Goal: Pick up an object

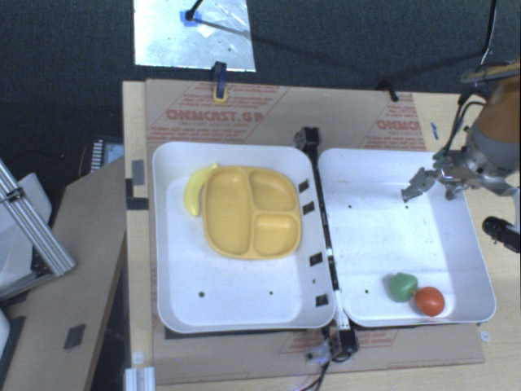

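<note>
Over right bin (464, 218), far edge: gripper (427, 183) hovers, finger state can't tell. Green piece (400, 287) touching tomato (430, 300) at near corner, well apart — likely targets. Tray (248, 212), banana (195, 190) in left bin (171, 243).

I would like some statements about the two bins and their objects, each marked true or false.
1. The yellow divided plate lies in the left bin. True.
2. The banana lies in the right bin. False: it lies in the left bin, beside the plate.
3. The green object and the red object lie close together. True.
4. The end effector is above the left bin. False: it is over the right bin.
</note>
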Available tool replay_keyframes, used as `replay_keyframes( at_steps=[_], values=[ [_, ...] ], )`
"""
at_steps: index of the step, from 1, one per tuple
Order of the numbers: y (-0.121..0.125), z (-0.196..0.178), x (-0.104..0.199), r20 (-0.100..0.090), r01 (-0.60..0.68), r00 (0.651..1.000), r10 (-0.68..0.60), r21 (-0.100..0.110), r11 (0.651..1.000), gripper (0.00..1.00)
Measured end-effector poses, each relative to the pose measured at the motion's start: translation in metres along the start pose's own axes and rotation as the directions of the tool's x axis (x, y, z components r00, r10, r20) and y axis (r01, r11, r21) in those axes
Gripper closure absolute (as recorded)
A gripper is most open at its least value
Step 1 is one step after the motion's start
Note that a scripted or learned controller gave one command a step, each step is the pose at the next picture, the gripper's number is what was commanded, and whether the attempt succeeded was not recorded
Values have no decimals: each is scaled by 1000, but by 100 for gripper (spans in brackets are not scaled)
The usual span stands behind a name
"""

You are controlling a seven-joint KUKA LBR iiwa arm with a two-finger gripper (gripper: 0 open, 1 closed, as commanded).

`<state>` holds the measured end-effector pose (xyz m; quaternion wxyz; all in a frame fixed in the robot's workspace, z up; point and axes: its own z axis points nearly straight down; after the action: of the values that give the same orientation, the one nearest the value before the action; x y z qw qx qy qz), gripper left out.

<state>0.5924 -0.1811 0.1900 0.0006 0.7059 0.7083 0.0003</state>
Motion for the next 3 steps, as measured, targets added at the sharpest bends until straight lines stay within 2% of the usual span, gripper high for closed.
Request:
replay_keyframes(
  at_steps=[1,2,3],
  values=[
    [10,53,4,-1,3,1000,-3,3,1000,0],
    [9,105,5,-1,0,1000,0,4,1000,0],
    [11,91,4,2,1,1000,-1,-4,1000,100]
  ],
)
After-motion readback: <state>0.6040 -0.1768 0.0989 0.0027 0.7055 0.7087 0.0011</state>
